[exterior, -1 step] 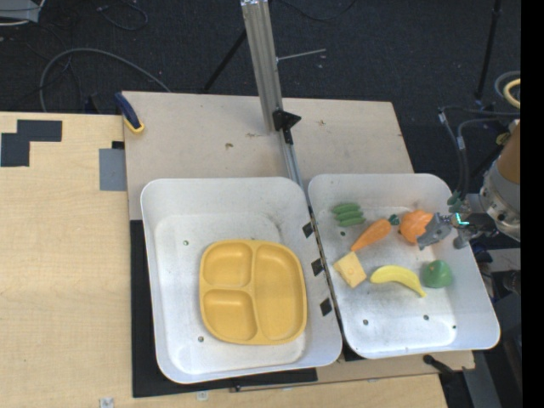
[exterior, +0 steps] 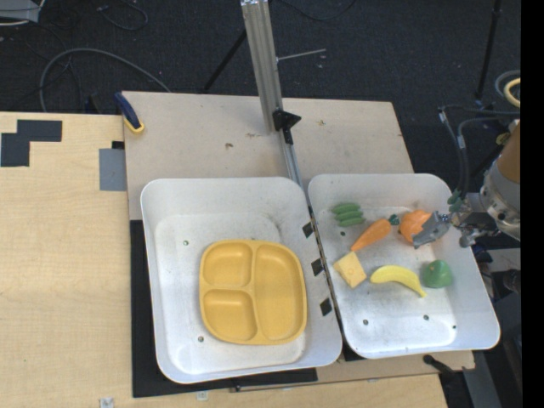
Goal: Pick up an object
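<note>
Item in hand: orange toy fruit (exterior: 416,223), upper right of the right bin (exterior: 476,334), with the gripper (exterior: 431,230) at its lower right edge, though I cannot tell from here whether the fingers are spread or pressed on it; I judge it light, hard plastic, rounded and slick, best pinched across its widest middle. Neighbours, going outward: carrot (exterior: 371,235) just beside to the left, green pods (exterior: 347,213), cheese wedge (exterior: 350,270), banana (exterior: 399,279), green piece (exterior: 438,274) (close under the gripper, an easy bump). Left bin (exterior: 161,228) holds a yellow divided plate (exterior: 253,291).
</note>
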